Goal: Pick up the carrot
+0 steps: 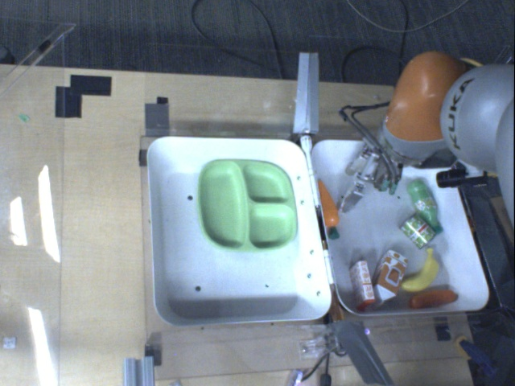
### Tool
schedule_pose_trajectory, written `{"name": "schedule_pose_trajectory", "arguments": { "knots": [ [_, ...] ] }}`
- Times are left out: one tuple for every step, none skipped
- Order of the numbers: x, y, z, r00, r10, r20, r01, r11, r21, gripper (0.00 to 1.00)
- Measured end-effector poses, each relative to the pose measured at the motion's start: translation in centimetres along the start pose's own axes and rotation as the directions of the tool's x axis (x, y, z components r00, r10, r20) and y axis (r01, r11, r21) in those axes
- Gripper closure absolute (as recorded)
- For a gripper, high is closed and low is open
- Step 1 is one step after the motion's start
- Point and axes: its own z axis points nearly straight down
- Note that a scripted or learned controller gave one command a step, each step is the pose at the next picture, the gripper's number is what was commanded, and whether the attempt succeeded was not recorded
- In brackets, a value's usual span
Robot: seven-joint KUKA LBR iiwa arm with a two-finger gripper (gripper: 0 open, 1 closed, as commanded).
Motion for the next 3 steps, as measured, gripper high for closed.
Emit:
{"name": "schedule_pose_trajectory", "arguments": {
  "knots": [
    [0.2,0.9,-0.1,0.970,-0.244,0.007,0.244,0.970,-0.003,0.00],
    [-0.5,-1.2,0.1,0.937,0.348,-0.002,-0.348,0.937,-0.001,0.00],
    [1.0,-0.6,-0.2,0.972,0.235,0.010,-0.235,0.972,-0.003,0.00]
  ]
}}
